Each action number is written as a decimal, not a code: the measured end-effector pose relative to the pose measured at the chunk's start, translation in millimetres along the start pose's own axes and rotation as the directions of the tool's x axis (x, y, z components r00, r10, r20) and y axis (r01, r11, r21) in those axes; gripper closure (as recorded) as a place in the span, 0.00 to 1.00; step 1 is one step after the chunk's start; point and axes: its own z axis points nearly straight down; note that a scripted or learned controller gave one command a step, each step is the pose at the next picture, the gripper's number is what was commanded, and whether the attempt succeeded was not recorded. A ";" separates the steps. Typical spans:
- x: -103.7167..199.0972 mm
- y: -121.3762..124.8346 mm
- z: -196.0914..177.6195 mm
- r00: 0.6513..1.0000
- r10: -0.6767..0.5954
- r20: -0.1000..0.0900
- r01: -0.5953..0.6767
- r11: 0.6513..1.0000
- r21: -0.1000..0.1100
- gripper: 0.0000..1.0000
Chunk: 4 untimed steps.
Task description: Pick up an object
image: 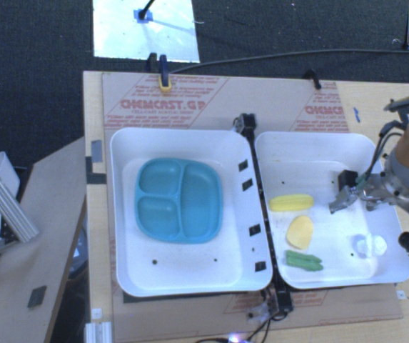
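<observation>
Tabletop's right bin (318, 145) holds a yellow banana (290, 203), likely light, stiff, best pinched mid-length; claw (342, 195) just right of it, openness unclear

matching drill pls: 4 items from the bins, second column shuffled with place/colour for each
Column 1:
1. divided plate
2. banana
3. green pod
4. tool

Column 2:
A. yellow, lying in the middle of the right bin
B. near the right bin's front edge
C. blue, in the left bin
D. above the right bin, right of the banana

Pairs: 1-C, 2-A, 3-B, 4-D
</observation>
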 end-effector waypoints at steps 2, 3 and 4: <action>-0.1 1.7 38.6 1.000 0.000 0.002 0.000 1.000 -0.007 1.00; -8.5 10.2 -18.1 1.000 -0.003 0.004 0.003 1.000 -0.010 1.00; -8.5 20.4 -66.4 1.000 -0.004 0.003 0.004 1.000 -0.010 1.00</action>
